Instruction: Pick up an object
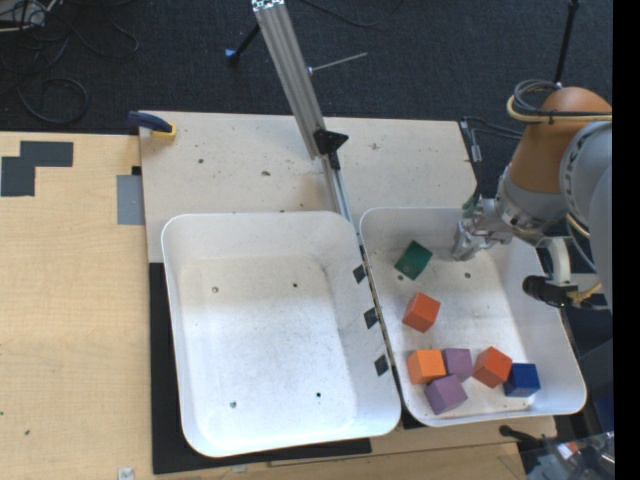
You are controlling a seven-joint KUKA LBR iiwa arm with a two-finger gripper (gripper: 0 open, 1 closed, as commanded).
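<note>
The grey arm's two-finger gripper (468, 240) is hanging over the upper part of the right-hand shallow white plastic bin (545, 353); whether it is open or closed cannot be told at this resolution, and nothing is showing in its grasp. The nearest candidate, a small dark green cube (412, 260), is lying tilted just beside the gripper, on its left in the camera view. Apart from it, a lone orange-red cube (421, 311) is sitting mid-bin. Near the bin's lower edge, a cluster is crowding together: an orange cube (427, 365), two purple cubes (450, 379), a second orange-red cube (492, 365) and a blue cube (522, 378). All appear light, rigid and smooth-faced, probably best gripped across two opposite flat faces. No legible writing or branding is visible.
</note>
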